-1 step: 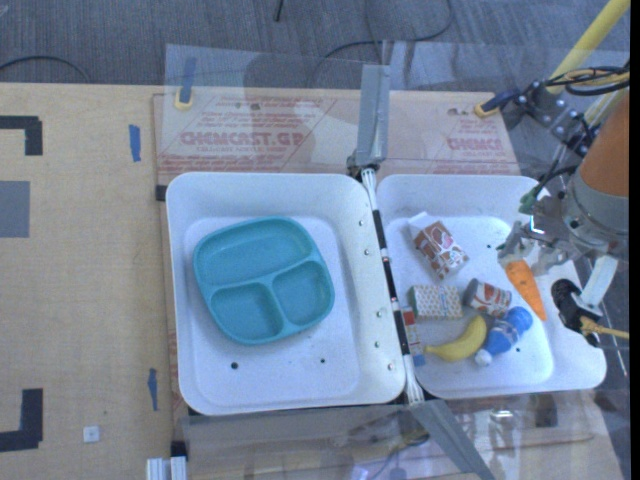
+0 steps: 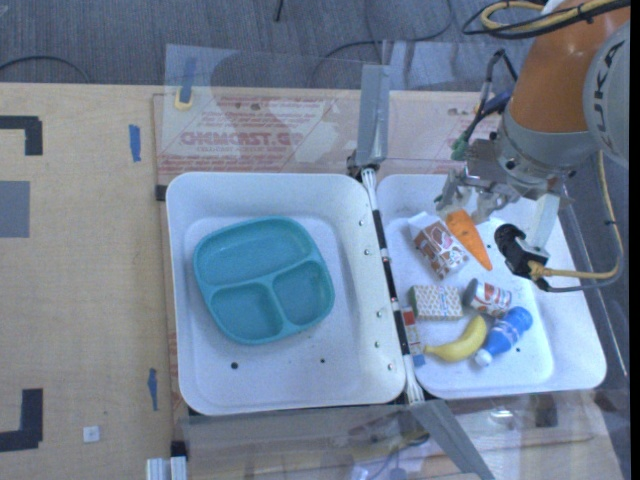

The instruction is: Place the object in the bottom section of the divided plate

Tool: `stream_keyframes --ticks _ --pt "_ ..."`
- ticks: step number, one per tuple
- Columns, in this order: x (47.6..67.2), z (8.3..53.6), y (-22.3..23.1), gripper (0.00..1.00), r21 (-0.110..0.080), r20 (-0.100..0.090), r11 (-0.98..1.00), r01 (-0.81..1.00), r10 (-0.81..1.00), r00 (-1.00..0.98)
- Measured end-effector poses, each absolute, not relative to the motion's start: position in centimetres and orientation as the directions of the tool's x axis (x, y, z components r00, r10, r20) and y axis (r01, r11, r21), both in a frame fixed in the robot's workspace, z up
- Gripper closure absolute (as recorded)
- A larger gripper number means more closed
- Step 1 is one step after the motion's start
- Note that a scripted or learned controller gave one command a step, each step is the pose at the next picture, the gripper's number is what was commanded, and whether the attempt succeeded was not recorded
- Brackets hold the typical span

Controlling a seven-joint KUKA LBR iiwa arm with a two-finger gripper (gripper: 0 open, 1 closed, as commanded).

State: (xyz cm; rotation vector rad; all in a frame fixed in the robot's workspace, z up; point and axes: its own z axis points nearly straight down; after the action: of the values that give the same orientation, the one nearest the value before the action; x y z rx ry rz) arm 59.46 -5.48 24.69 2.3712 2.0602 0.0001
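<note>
Fingers of the gripper (image 2: 470, 200) hung over the upper part of the right bin (image 2: 570, 363), spread apart with nothing between them, their tips just above the thick end of the toy carrot (image 2: 468, 236). Which thing was meant was not named; the carrot, being nearest, seemed the likely one. It lay at a slant, thick end toward the fingers and point running down to the right, touching a brown-and-white packet (image 2: 438, 247) on its left. It looked like a light, stiff plastic toy, smooth and tapered, so it would probably slip out if pinched near the point. The better hold seemed to be across the thick upper half, fingers set crosswise to its length, though the packet left little room on that side. Lower in the same bin lay a small box (image 2: 435, 302), a can (image 2: 487, 294), a banana (image 2: 457, 344) and a blue bottle (image 2: 505, 334). The teal divided plate (image 2: 262, 279) sat in the left bin (image 2: 200, 378), well apart, nothing in its sections.
</note>
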Motion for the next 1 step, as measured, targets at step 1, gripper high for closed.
stream_keyframes --ticks 1 --pt "65.49 23.89 3.79 1.0 0.001 -0.001 -0.043 0.999 0.999 0.043"
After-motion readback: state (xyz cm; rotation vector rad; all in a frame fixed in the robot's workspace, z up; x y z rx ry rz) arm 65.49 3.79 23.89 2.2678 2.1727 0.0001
